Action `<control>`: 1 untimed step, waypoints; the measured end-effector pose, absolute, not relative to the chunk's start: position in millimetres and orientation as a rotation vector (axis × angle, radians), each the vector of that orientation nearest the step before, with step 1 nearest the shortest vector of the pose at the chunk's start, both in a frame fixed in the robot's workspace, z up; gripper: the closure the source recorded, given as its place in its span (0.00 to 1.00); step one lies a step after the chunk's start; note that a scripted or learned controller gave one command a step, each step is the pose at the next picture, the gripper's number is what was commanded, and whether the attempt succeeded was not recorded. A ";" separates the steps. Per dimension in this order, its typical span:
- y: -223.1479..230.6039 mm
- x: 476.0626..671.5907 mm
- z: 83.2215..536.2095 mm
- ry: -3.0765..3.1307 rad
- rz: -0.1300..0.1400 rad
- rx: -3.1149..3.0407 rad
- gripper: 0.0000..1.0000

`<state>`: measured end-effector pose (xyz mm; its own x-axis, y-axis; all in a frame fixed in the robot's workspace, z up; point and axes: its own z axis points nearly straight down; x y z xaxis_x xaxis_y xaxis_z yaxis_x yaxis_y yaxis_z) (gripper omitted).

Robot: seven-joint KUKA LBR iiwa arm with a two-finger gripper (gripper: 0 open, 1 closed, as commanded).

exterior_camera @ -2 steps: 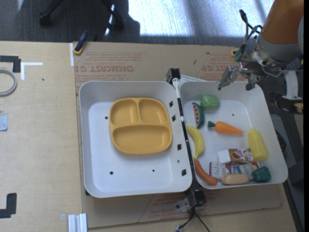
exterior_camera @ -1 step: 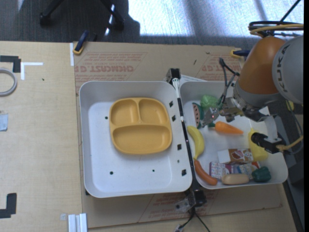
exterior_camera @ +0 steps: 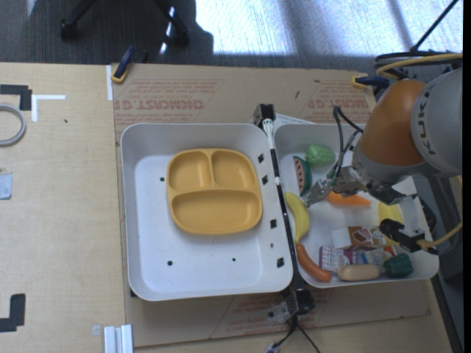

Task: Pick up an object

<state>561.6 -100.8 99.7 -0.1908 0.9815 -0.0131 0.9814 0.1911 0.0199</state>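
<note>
My gripper (exterior_camera: 327, 188) hangs low over the middle of the right bin (exterior_camera: 425, 269), with its metal fingers just left of an orange carrot (exterior_camera: 352, 200). A yellow banana (exterior_camera: 297, 213) lies along the bin's left side below a watermelon slice (exterior_camera: 300, 173). A green leafy piece (exterior_camera: 319, 154) sits at the back. Toward the front lie an orange sausage (exterior_camera: 312, 264), a snack packet (exterior_camera: 352, 254), a tan bread roll (exterior_camera: 358, 273) and a dark green item (exterior_camera: 398, 265). A yellow item (exterior_camera: 390, 212) rests at the right, partly under the arm.
The left bin (exterior_camera: 140, 234) holds a yellow divided plate (exterior_camera: 214, 190). A black clamp (exterior_camera: 264, 113) joins the bins at the back and another (exterior_camera: 297, 301) at the front. The arm's orange band (exterior_camera: 394, 127) overhangs the right bin's back right corner.
</note>
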 end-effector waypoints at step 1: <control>-102.5 563.8 112.0 2.397 0.014 1.984 1.00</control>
